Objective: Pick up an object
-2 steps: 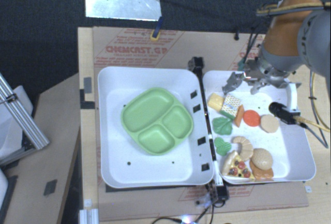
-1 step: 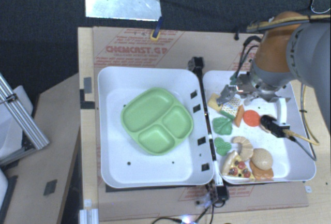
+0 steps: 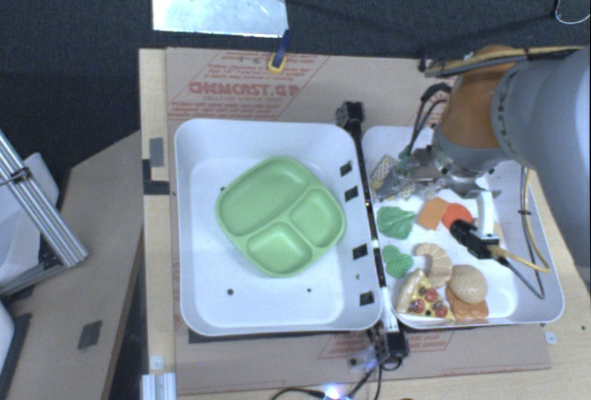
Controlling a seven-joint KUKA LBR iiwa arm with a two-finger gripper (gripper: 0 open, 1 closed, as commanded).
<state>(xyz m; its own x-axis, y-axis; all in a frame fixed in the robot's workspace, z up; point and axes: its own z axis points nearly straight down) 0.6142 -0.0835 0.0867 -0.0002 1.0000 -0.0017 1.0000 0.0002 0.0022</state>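
Two shallow white bins sit side by side on a bench. The left bin [image 3: 199,296] holds a light green divided plate [image 3: 280,215] with three compartments, lying near its middle. The right bin [image 3: 540,296] holds a cluster of toy food — two green leaves [image 3: 396,222], an orange piece [image 3: 434,212] touching a red one [image 3: 456,213], a pale croissant-like piece [image 3: 432,258], a tan bun [image 3: 467,283] and a pizza slice [image 3: 422,295] near the front edge. The grey arm [image 3: 545,121], with its orange band [image 3: 471,107], reaches in from the right over the far part of this bin. Its gripper [image 3: 404,175] hangs low at the bin's far left corner, just above the upper leaf; whether it is released or clenched cannot be told from here.
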